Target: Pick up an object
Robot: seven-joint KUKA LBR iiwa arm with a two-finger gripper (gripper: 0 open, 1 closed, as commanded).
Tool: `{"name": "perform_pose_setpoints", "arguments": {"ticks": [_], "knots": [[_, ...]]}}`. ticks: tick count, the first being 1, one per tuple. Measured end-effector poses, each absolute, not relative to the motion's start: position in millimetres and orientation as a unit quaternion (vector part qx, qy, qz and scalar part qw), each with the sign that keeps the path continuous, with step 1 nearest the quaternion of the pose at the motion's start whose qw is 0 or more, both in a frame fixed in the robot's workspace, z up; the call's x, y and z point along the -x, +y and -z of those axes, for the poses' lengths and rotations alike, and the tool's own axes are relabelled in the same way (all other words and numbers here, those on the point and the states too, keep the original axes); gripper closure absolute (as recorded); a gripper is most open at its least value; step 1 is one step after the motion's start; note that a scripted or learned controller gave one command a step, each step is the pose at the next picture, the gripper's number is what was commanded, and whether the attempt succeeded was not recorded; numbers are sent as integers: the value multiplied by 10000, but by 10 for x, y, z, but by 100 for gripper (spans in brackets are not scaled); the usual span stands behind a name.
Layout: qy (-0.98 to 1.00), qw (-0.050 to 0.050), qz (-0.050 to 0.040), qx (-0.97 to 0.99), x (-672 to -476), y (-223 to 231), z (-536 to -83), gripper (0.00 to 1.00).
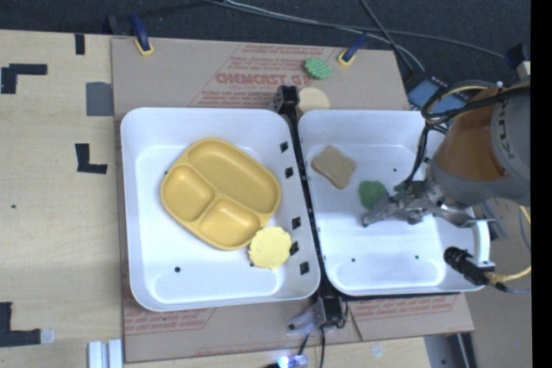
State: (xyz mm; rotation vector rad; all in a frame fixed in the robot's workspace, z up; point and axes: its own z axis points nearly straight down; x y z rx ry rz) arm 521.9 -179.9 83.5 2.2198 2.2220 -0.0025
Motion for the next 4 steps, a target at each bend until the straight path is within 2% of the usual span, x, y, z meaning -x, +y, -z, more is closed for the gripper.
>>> {"name": "perform_pose_setpoints", "arguments": {"ticks": [1,2,3,4], "knots": [[7074,28,1,-7068,-5232,-1807,-963,100],[7075,1,-1,-7067,-5227,-1792,-1374,100],[7074,18,-6,-7068,-5274,-1876,-1850,100],[7077,21,-8,-7065,-5225,-1832,-2455,100]]}}
